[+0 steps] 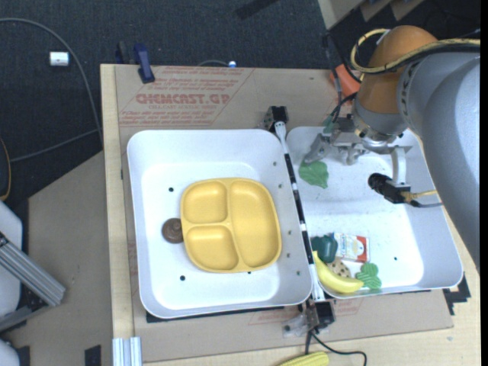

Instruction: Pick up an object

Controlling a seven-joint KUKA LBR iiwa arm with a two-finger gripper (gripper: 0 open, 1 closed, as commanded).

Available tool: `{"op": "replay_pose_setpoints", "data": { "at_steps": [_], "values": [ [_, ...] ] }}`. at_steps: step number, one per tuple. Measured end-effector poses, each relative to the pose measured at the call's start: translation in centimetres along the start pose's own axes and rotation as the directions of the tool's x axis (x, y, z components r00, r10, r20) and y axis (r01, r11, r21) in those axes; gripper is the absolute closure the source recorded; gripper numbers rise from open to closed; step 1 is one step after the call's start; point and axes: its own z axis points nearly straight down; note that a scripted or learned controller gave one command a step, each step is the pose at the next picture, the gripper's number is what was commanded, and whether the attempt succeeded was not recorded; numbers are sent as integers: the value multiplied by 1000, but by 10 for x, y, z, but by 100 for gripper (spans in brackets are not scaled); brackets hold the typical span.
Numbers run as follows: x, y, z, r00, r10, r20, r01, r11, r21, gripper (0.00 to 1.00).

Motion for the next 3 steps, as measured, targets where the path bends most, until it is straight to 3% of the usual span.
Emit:
{"op": "replay_pose_setpoints", "data": {
  "at_steps": [1, 2, 3],
  "values": [
    [8, -11, 0, 1000, 1, -1, -1, 1000, 4, 0],
    [0, 0, 0, 1000, 0, 0, 0, 1000, 0, 0],
    [1, -24, 0, 1000, 2, -1, -2, 1000, 4, 0]
  ]
}}
